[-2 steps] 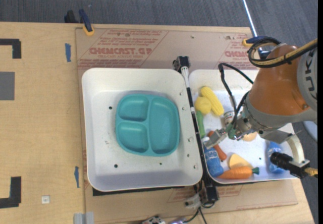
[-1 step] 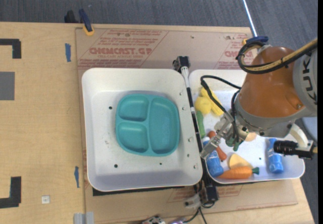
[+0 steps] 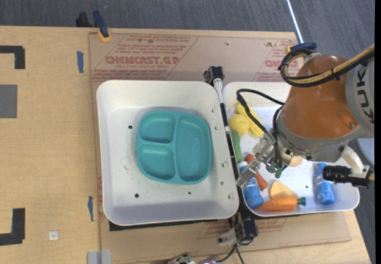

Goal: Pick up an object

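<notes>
My gripper (image 3: 255, 165) hangs low over the left part of the right bin (image 3: 351, 200), under the orange wrist band (image 3: 315, 99). It is open, with its fingers spread along a diagonal and nothing visibly held between them. Just below it lie a blue can (image 3: 252, 193), a yellow wedge (image 3: 278, 188) and an orange carrot (image 3: 280, 203). A yellow toy (image 3: 241, 123) and a green stick (image 3: 236, 145) lie to its upper left. A second blue can (image 3: 325, 191) lies at the bin's right. The arm hides much of this bin.
The left bin (image 3: 119, 138) holds a teal divided plate (image 3: 174, 145). A black cable (image 3: 262, 97) loops over the right bin's far edge. Cardboard (image 3: 155, 57) lies under both bins on the wooden bench (image 3: 41, 138).
</notes>
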You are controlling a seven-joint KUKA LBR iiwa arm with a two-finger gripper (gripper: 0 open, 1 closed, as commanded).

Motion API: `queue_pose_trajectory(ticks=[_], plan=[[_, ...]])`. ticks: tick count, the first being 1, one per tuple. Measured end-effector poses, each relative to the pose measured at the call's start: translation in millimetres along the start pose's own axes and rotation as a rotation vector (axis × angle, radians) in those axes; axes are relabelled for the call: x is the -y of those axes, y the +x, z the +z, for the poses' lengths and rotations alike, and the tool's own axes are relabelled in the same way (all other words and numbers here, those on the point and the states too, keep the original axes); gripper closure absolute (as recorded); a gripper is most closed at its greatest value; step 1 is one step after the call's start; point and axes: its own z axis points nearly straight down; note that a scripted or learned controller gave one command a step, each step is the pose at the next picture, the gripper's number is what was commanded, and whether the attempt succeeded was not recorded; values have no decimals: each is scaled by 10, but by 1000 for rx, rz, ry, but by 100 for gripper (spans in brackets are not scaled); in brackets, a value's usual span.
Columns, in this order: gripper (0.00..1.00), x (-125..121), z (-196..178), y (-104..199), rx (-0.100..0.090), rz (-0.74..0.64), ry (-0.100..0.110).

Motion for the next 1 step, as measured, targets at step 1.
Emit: queue_pose_trajectory(ticks=[1], plan=[[0, -184, -1, -58, 4, -319, -2]])
